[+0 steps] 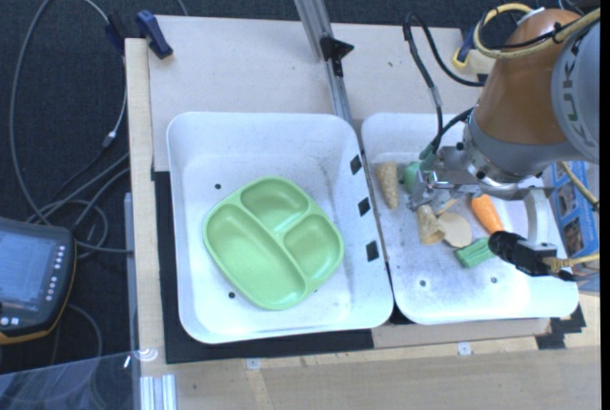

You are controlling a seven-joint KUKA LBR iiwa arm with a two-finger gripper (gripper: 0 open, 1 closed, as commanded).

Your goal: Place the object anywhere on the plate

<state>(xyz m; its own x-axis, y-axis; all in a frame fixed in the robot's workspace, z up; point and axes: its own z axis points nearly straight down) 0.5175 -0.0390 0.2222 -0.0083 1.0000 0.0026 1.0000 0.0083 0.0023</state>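
Lying in the right bin (496, 298) are small food toys: a tan bread piece (387, 184), an orange carrot (487, 213) and a green bit (473, 254). Over them hangs the claw (434, 194); I cannot tell what it grips. Off to its left, in the other bin (191, 151), sits the green plate (274, 241).

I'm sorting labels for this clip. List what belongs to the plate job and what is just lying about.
Job:
- green plate, left bin
- food pieces: beige roll, orange piece, green block, tan piece, all in right bin
- gripper, over those pieces

Lying about:
- blue clamp
- cables
- pendant
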